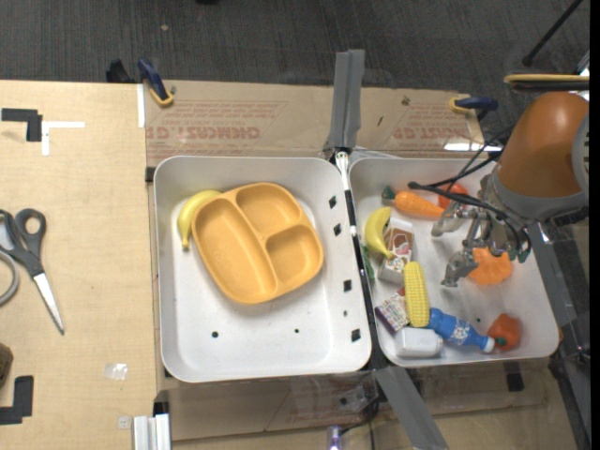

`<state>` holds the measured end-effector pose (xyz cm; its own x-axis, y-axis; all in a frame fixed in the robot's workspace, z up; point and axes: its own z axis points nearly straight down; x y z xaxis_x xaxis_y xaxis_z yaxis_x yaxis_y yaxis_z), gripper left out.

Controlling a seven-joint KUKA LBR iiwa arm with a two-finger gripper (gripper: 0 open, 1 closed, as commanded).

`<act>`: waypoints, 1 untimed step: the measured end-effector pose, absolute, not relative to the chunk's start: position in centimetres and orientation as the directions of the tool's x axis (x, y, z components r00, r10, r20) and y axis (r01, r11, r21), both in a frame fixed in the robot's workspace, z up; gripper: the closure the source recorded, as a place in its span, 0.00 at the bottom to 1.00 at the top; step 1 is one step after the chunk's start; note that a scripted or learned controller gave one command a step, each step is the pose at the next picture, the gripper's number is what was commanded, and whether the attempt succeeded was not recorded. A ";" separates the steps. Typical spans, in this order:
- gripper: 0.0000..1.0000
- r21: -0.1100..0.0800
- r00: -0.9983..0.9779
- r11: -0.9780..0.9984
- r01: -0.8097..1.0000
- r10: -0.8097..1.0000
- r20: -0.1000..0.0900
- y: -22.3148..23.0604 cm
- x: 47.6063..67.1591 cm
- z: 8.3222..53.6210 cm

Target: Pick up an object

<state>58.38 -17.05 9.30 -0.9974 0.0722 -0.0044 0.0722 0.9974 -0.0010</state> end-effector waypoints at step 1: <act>0.00 -0.001 -0.984 0.984 0.181 0.181 0.005 -10.2 63.7 9.4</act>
<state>63.73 -10.18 9.39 -0.9835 0.1808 0.0046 0.1808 0.9835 -0.0013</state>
